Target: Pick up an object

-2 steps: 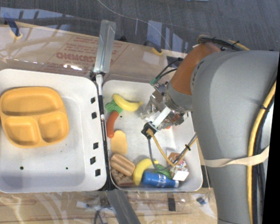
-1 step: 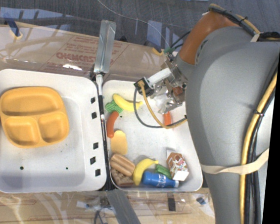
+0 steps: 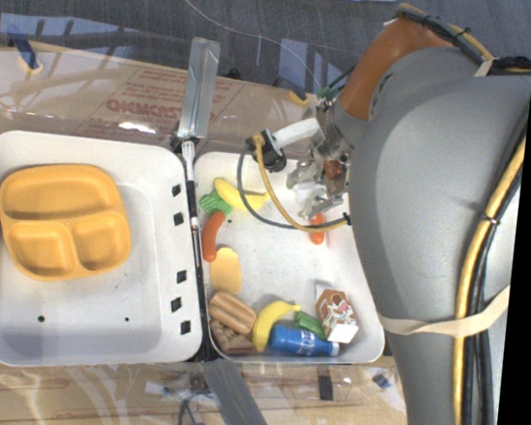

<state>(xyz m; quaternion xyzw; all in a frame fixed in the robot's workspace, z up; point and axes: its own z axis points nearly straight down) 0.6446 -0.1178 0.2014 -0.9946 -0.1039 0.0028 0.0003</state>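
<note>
Far to the left of the claw, the left bin (image 3: 9, 321) holds a yellow divided plate (image 3: 62, 218) with three compartments, lying flat in its upper left part. Between the two bins runs a divider with black clips (image 3: 186, 246), and a grey metal bar (image 3: 199, 87) stands above it.

The right bin (image 3: 369, 307) holds the toy food. Just left of the claw, near the bin's upper left corner, lies a yellow corn cob (image 3: 234, 195) with green leaves. Below it is a carrot (image 3: 211, 232), and then a pale yellow piece (image 3: 227, 271) that looks like a pear or a slice of cheese. Lower still and well apart from the claw, a hot dog bun (image 3: 232, 313) lies by the bin's front wall, touching a banana (image 3: 273, 317). A blue bottle (image 3: 304, 342) lies on its side beside the banana, with something small and green just behind it. To its right is a small box (image 3: 335, 315) with a red and white print.

The claw (image 3: 321, 192) hangs over the upper right part of this bin, with a yellow cable (image 3: 266, 202) looping to its left. A small orange-red object (image 3: 316, 234) lies just beneath it, partly hidden. It cannot be told how far the claw is open or if it grips anything. The grey arm (image 3: 434, 225) covers the right side.
</note>
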